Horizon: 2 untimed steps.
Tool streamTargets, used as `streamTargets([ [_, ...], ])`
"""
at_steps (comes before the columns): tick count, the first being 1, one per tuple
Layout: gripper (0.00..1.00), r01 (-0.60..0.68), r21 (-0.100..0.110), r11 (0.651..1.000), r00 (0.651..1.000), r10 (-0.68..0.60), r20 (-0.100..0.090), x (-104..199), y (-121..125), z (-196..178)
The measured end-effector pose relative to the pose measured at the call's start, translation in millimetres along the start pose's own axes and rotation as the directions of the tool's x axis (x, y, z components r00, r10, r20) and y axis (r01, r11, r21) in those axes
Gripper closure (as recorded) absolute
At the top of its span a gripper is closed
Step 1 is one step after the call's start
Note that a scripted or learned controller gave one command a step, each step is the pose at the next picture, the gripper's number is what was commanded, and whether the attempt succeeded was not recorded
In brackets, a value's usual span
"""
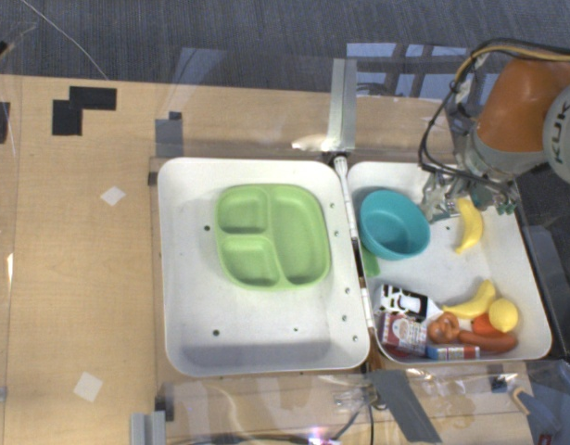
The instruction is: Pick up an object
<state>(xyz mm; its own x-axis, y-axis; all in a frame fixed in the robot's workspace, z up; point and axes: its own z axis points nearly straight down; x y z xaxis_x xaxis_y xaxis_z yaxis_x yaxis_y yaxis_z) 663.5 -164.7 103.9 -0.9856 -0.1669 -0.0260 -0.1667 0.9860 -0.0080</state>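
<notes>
My gripper point(465, 197) hangs over the back of the right bin point(535, 290), under the arm's orange band. Right below it lies a small yellow banana point(469, 227), its upper end up against the gripper's underside. A teal bowl point(393, 225) sits just to the gripper's left, in the bin's back left part. At the bin's front lie a second banana point(475, 301), a yellow-orange round fruit point(503, 315), a red sausage-like piece point(481, 341) and a black-and-white box point(404, 302).
A green divided plate point(271, 235) lies in the left bin point(187, 276). A metal divider point(351, 239) runs between the two bins. A red packet point(401, 333) sits in the right bin's front left corner. Cables loop around the arm's wrist.
</notes>
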Motion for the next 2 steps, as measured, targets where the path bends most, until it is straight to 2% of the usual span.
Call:
streamTargets([
  [1, 0.0, 0.001, 0.0, 1.0, 1.0, -0.001, -0.001, 0, 0, 1],
  [2, 1.0, 0.005, 0.004, 1.0, 1.0, -0.006, 0.012, -4, 0, -14],
])
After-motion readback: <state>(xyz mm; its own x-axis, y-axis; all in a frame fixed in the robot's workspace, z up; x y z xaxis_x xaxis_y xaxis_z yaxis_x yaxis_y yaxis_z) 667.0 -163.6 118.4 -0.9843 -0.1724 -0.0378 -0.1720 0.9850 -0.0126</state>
